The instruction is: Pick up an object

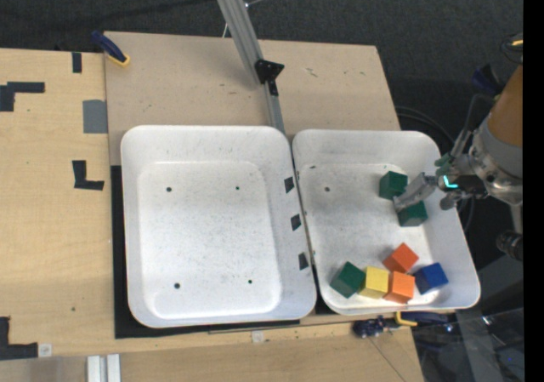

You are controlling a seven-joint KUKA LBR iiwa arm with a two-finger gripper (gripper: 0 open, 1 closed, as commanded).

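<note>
Green blocks, two, sit in the right bin (340, 146) near its far right side: upper block (392, 184), lower block (413, 214); gripper (418, 193) between them; jaws' state cannot be told; other blocks (388, 276) cluster at near edge.

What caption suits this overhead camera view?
The tool reaches between two green blocks in the right bin, above a cluster of colored blocks.

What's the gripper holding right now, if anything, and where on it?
Cannot be told. The gripper sits between two dark green cubes, one at its upper left, one just below, in the right bin. Neither is clearly between its fingers.
</note>
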